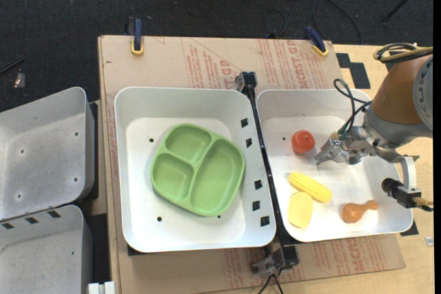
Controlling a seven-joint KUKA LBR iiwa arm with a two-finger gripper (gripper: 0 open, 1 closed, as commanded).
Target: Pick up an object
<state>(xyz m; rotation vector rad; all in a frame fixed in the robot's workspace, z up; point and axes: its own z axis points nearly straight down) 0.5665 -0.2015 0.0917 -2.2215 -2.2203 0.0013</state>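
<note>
The right bin (386, 227) holds a red tomato (302, 142), a yellow corn cob (310, 186), a pale yellow piece (300, 209) and an orange drumstick-shaped toy (357, 211). My gripper (329, 154) hangs low in this bin, just right of the tomato and above the corn cob. It points left from the grey wrist with the orange band. Nothing shows between its fingers.
A green divided plate (198, 169) lies in the left bin (131, 217). A black divider with clips runs between the two bins. White lids (41, 148) lie off the bench at the left. Cables trail by the arm at the right.
</note>
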